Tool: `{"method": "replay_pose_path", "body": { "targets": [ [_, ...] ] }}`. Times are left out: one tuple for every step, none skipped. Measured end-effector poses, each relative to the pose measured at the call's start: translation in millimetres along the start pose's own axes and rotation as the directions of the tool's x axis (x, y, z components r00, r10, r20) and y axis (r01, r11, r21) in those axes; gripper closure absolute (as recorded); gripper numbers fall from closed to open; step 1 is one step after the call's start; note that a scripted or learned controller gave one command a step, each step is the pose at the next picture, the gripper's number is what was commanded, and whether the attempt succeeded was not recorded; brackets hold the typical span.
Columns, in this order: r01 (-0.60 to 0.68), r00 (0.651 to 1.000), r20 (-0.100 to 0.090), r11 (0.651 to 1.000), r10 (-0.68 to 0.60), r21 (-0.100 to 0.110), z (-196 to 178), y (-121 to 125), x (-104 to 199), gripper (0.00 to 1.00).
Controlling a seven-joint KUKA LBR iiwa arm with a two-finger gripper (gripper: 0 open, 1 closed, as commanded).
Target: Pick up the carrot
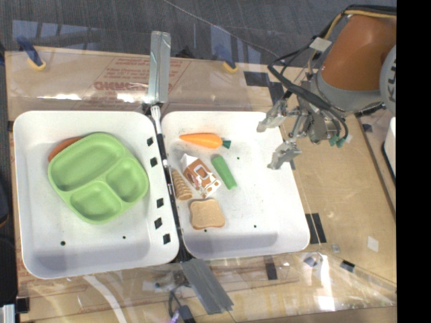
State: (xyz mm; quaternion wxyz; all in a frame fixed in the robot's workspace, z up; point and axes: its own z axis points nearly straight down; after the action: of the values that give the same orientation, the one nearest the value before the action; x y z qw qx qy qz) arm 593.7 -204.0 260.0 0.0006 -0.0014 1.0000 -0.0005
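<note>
Fingers were spread wide w/ nothing between them, so the gripper had no hold on anything; it hung over the right bin's right side, near the rim. The carrot lay well apart to the left, on the bin floor near the top edge, green tip pointing right, just above a small box toy and green pickle-like piece. Judged: approach only, so reach, descent, closing and lift were all left to do.
</note>
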Motion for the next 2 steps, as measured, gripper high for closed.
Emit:
{"method": "replay_pose_path", "body": {
  "targets": [
    [0.217,0.976,0.002,0.976,-0.217,-0.001,167.3,26.5,25.2,0.00],
    [0.226,0.974,0.004,0.974,-0.226,0.000,156.3,28.7,23.2,1.00]
  ]
}}
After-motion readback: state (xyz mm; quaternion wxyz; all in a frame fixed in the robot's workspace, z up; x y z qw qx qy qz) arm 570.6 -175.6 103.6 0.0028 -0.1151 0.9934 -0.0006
